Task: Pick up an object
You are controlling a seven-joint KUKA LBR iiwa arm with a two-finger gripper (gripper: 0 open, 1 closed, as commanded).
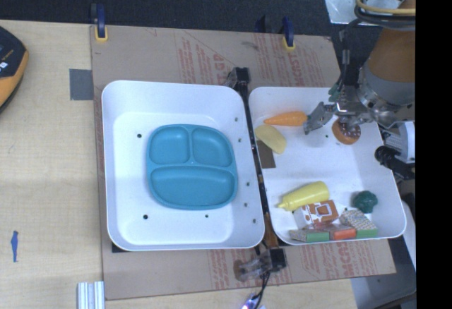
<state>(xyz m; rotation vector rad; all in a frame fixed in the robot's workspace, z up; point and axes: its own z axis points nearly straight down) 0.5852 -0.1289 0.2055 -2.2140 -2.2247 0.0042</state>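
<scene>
1. The two-finger gripper is seen low over the right white bin, at its twelve o'clock end, jaws apart and clamped on nothing
2. The orange carrot-shaped toy lies just beside it at nine o'clock; the round brown piece lies at four o'clock
3. One target is best chosen and straddled squarely before closing, since off-centre contact is judged likely to push it away
</scene>
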